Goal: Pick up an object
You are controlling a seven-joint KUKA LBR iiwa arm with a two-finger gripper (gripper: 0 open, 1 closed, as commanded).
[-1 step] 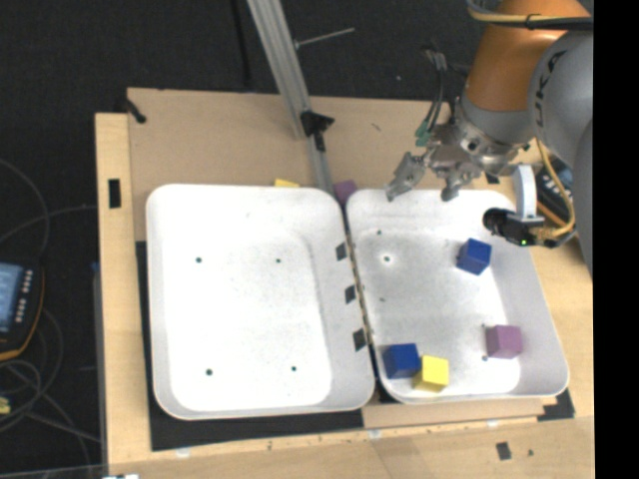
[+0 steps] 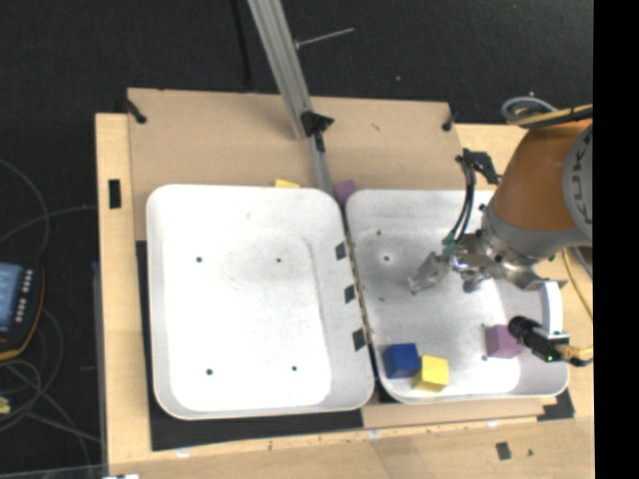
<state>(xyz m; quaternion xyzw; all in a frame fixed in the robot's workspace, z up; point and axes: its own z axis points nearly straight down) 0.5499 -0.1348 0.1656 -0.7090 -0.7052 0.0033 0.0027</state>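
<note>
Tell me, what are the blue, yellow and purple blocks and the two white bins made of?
The blue block, yellow block and purple block look like matte foam or plastic: flat colour, no glare. The bins seem moulded plastic, with rounded corners and scuffed grey.

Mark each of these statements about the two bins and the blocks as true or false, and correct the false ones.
1. The blue cube lies in the right white bin. True.
2. The yellow cube sits apart from the blue cube, in the left white bin. False: it sits right beside the blue cube in the right bin.
3. The purple block lies in the right bin near its front right corner. True.
4. The gripper hovers over the left bin. False: it is over the right bin.
</note>
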